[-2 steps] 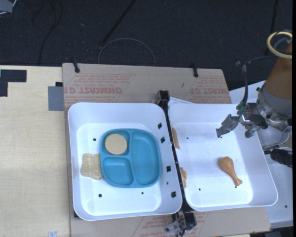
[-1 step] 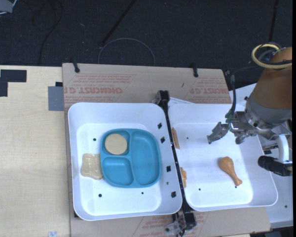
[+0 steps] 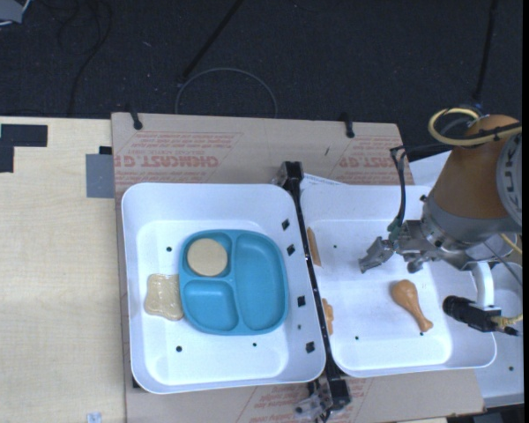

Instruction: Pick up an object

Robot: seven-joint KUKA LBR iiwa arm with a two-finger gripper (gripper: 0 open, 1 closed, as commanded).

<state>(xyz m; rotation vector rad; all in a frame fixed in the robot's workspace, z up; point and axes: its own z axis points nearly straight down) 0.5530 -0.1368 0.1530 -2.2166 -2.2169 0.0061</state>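
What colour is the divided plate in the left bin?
Blue: the three-compartment plastic plate in the left white bin, seen in the camera view.

Robotics lab bench.
Two white bins [image 3: 150,236] are clamped to a cardboard sheet [image 3: 247,148]; cables [image 3: 220,82] are strewn behind.

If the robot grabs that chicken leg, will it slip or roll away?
The chicken drumstick looks like smooth toy plastic, so probably stiff, light and a bit slippery. It has a fat rounded end and a thin end, so a push would likely swing it around rather than roll it straight.
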